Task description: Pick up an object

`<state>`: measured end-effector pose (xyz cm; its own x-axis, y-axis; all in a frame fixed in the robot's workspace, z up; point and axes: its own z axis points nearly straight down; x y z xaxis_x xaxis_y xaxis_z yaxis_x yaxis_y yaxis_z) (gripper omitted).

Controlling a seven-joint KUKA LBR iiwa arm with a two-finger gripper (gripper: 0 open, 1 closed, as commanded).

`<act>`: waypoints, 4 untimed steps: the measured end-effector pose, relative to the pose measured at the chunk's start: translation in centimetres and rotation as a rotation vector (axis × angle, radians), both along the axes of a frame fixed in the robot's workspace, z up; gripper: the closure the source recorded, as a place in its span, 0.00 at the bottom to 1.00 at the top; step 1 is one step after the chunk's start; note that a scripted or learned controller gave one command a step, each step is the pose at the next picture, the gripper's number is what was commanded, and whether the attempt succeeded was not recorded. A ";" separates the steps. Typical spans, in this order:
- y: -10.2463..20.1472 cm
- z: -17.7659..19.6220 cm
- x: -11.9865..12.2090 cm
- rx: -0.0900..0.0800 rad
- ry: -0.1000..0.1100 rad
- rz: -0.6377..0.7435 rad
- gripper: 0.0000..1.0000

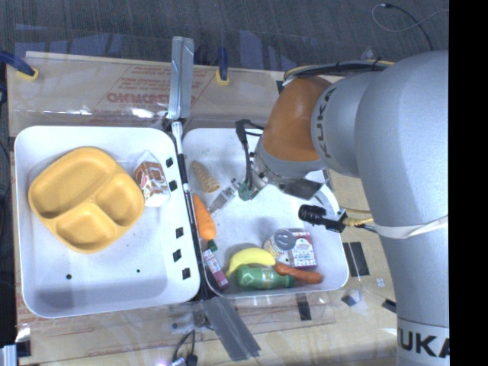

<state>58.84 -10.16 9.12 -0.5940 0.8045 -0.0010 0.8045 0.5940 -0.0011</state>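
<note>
So the end effector hangs low in the right bin, can't tell how it's set. Nothing looks grabbed. Nearest pick is the carrot along the bin's left wall; I'd drop straight down over its middle and squeeze across the narrow width, clear of the wall.

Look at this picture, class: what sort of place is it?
Probably a robotics lab test bench: a KUKA arm reaches over two white bins, which hold toy food such as a carrot and a yellow divided plate.
</note>
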 end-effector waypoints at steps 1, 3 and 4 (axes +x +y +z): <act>-0.9 -0.2 6.0 0.000 0.011 -0.403 0.00; -3.2 0.2 6.9 0.001 -0.003 -0.532 1.00; -3.4 0.1 6.9 0.001 0.001 -0.454 1.00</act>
